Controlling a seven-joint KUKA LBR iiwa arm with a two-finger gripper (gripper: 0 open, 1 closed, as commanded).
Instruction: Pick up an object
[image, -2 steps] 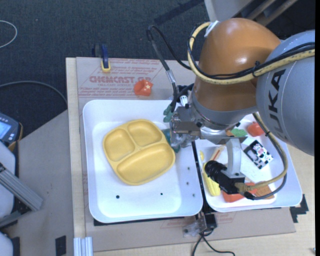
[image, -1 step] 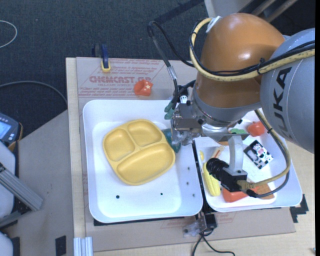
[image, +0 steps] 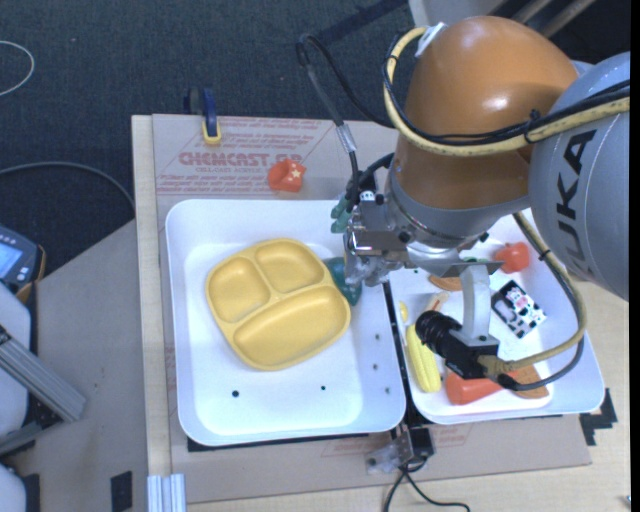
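Observation:
My gripper hangs low over the ridge between the two bins, at the right rim of a yellow divided plate that lies in the left bin. A small teal piece shows just under the gripper, touching the plate's edge; I cannot tell whether it is a loose object or part of the hand. The arm's wrist covers much of the right bin. Below the wrist lie a yellow corn cob and an orange carrot-like piece.
A white block with black marks and an orange-red piece lie in the right bin's far part. A brown flat piece sits near its front. A red toy fruit rests on the cardboard behind the left bin.

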